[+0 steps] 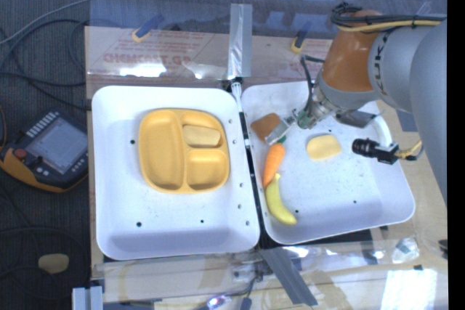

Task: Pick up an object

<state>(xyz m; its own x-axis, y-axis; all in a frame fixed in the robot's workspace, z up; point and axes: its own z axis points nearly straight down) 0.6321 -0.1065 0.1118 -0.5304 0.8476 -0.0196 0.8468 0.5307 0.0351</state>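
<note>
My gripper (pixel 299 120) hangs low over the back of the right bin (pixel 363 200). Just to its left lies a brown block (pixel 265 125), close to or touching the gripper tip. A pale yellow lump (pixel 323 147) rests a little to the gripper's front right. An orange carrot (pixel 272 162) lies in front of the brown block, and a yellow banana (pixel 280 204) lies in front of the carrot along the bin's left wall. Nothing is seen lifted off the bin floor.
The left bin (pixel 116 221) holds a yellow divided tray (pixel 163 152) with a tan piece (pixel 201 136) in its back right compartment. A raised divider (pixel 247 156) separates the two bins. A teach pendant (pixel 47 149) lies on the floor at the left.
</note>
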